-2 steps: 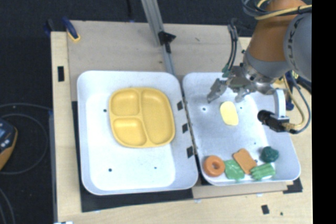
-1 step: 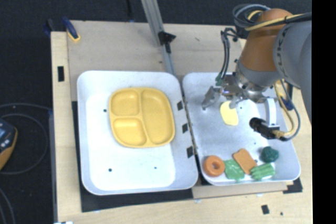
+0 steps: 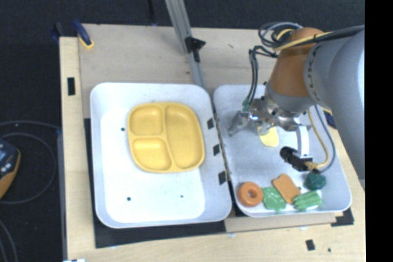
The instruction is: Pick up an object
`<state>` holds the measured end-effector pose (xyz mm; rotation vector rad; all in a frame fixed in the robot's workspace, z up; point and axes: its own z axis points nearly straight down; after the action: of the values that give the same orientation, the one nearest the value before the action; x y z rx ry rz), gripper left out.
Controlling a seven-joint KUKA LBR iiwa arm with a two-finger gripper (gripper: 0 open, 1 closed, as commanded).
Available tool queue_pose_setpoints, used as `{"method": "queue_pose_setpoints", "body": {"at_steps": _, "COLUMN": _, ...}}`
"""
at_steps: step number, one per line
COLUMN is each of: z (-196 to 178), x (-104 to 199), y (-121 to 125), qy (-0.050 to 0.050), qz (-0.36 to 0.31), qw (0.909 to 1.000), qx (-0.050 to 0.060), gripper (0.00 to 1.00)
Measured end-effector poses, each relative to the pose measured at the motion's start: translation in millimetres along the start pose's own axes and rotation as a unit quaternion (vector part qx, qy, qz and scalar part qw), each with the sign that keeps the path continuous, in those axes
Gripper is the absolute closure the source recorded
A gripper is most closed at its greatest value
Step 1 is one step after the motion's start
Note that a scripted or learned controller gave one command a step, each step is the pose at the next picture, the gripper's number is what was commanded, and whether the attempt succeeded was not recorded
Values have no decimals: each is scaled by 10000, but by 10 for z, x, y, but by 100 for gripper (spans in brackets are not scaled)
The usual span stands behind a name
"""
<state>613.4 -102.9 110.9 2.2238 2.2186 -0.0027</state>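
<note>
Claw [image 3: 261, 123] low in right bin [image 3: 245, 159], upper middle; open or shut, cannot tell. Yellow piece [image 3: 269, 138] just beneath it. Orange ring [image 3: 250, 193], green toys [image 3: 274, 200] along bottom edge. Yellow divided plate [image 3: 166, 136] in left bin [image 3: 110, 193].

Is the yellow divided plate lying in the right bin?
No, the yellow divided plate lies in the left bin.

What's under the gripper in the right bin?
A yellow piece pokes out below the gripper on the right bin floor. Its upper part is covered, so its shape is unclear.
</note>
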Motion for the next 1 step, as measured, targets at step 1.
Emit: {"method": "queue_pose_setpoints", "body": {"at_steps": 1, "z": -141, "x": -15, "y": 11, "qy": -2, "qz": 24, "qw": 10000, "qx": -27, "gripper": 100}}
